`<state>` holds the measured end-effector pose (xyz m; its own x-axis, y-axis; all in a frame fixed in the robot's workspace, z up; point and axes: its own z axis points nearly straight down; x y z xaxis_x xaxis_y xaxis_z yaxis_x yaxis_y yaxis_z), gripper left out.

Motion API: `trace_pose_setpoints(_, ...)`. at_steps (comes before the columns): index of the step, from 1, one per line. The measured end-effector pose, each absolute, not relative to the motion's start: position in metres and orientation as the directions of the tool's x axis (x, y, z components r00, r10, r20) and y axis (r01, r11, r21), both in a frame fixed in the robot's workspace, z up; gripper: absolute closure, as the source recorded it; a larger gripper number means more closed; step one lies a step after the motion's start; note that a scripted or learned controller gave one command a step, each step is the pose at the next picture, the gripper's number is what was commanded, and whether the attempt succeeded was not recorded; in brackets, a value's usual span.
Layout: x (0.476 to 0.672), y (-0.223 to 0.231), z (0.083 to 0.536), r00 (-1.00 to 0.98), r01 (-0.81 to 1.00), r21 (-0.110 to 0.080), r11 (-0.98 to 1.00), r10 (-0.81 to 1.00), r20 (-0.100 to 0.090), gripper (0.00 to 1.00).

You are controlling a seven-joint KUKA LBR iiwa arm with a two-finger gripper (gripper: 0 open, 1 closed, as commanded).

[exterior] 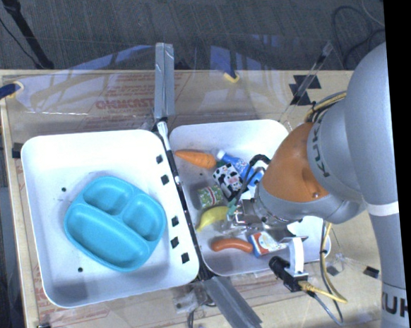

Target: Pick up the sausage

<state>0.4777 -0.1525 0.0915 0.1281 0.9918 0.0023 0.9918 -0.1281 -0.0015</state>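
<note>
Two white bins sit side by side on the bench. The left bin [48,229] holds a blue divided plate [116,221]. In the right bin [220,265], the sausage [229,245] lies at the near side, with a banana [211,216] just beyond it, a small green can [209,195], a black-and-white cow toy [227,178] and a carrot [196,159] at the far side. The gripper [246,216] is low over this clutter, just right of the banana.
</note>
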Motion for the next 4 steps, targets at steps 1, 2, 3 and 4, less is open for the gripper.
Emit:
trace_pose_setpoints(1,0.479,-0.152,0.101,0.122,0.992,0.0,-0.122,0.992,0.003,1.0)
trace_pose_setpoints(2,0.477,-0.153,0.092,0.09,0.996,-0.003,-0.09,0.996,0.004,1.0)
trace_pose_setpoints(3,0.479,-0.153,0.102,0.084,0.996,-0.002,-0.084,0.996,0.004,1.0)
trace_pose_setpoints(4,0.477,-0.157,0.18,-0.006,1.0,-0.001,0.006,1.0,0.001,1.0)
